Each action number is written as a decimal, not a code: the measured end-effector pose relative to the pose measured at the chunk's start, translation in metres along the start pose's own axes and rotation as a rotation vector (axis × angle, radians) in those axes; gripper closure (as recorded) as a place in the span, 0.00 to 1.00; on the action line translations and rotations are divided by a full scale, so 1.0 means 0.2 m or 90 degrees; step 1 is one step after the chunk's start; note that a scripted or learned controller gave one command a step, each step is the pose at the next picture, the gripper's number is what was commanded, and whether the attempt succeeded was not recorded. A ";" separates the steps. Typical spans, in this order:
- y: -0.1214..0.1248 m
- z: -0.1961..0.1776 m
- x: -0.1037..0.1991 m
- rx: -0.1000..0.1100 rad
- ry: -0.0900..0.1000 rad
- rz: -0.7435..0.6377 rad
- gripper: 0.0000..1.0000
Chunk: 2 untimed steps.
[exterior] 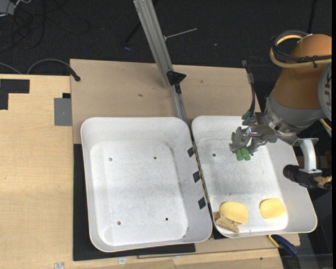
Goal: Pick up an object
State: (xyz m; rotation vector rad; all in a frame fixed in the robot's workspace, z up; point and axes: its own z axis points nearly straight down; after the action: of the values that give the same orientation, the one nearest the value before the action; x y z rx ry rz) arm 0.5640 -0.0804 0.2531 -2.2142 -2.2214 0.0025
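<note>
Two shallow white bins sit side by side on the bench, their speckled plastic floors dotted with small dark holes. The left bin (137, 184) has nothing on its floor; black clips line the seam between the two. A ribbed metal rail (157, 43) slants up from behind them. Along the near edge of the right bin (294, 217) lie two rounded yellow pieces (234, 211) (272, 208), smooth and lemon-like, with a tan crumbly scrap (228, 224) beside the left one. The gripper (242, 148) hangs over the right bin's middle, fingers closed on a small green block (244, 154) lifted off the floor.
</note>
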 end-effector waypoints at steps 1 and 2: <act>-0.02 0.08 0.27 0.000 0.000 0.000 1.00; -0.06 0.11 0.51 0.001 0.000 0.000 1.00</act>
State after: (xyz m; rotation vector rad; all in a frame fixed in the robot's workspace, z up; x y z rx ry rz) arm 0.5516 0.0209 0.2308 -2.2137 -2.2214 0.0036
